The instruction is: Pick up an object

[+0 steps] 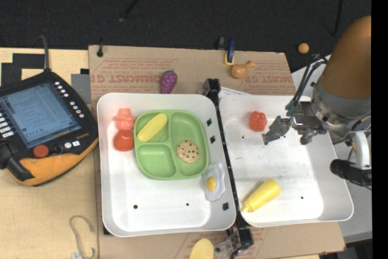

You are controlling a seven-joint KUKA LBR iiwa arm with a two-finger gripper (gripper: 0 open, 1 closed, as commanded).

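Note:
In the right bin (321, 206) lie a red pepper (257, 121) near the back left and a yellow bottle (262, 195) at the front left. My gripper (291, 133) hovers over the middle of this bin, just right of the pepper. It is open, its two fingers spread apart with nothing between them. The left bin (151, 215) holds a green divided plate (163, 164) with a corn cob (151, 126) and a cookie (188, 151) on it. Beside the plate are a red and pink toy (123, 130) and a fried egg (211, 182).
Behind the bins on the cardboard lie purple grapes (168, 80) and an orange gourd-shaped toy (241, 69). A yellow item (202, 248) sits in front of the bins. A teach pendant (42, 124) rests on the bench to the left. The arm's body (348, 76) looms over the right bin's far right side.

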